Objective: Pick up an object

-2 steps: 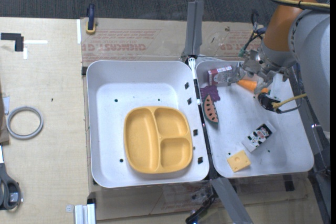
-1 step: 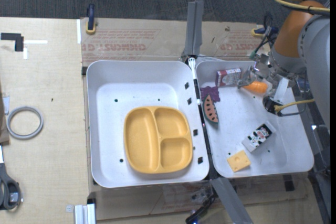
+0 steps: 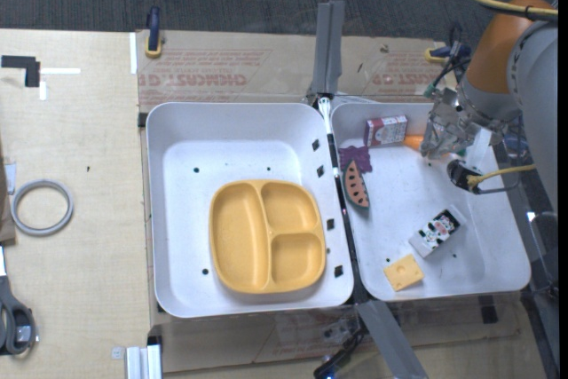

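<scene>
In the right bin (image 3: 484,275) lie a pink and white carton (image 3: 386,130) at the back, a small orange piece (image 3: 414,140) beside it, a watermelon slice toy (image 3: 357,190), a purple piece (image 3: 357,158) above it, a black and white packet (image 3: 436,232) and a yellow cheese wedge (image 3: 403,272). My gripper (image 3: 437,146) hangs over the bin's back right part, just right of the orange piece. Its fingers point down, and nothing shows between them.
The left bin (image 3: 177,191) holds a yellow divided plate (image 3: 266,235). A grey tape ring (image 3: 39,207) and scissors (image 3: 16,324) lie on the bench at the left. A blue and yellow clamp (image 3: 154,33) sits on the cardboard behind the bins.
</scene>
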Action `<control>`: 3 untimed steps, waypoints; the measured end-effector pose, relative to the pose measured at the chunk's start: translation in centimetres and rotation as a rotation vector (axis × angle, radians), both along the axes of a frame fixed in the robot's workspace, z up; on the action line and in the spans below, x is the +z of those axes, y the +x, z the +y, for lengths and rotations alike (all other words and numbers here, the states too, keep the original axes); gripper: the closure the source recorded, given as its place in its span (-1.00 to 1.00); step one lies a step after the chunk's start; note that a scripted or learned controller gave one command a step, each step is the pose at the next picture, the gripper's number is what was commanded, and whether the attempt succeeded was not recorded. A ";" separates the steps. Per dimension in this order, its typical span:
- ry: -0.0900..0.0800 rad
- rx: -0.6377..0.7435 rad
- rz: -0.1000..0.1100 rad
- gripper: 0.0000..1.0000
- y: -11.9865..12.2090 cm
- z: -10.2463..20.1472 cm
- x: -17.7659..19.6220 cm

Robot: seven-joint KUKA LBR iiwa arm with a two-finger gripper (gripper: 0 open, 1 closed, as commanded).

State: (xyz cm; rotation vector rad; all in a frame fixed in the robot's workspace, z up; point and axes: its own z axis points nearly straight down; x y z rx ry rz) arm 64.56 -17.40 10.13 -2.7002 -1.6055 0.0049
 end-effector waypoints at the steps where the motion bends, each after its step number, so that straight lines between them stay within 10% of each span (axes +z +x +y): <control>1: 0.000 0.000 0.000 -1.00 0.0 0.0 0.0; 2: 0.000 -0.401 0.001 -1.00 -0.7 1.3 -1.0; 3: 0.002 0.043 -0.001 -1.00 -1.1 7.9 -1.0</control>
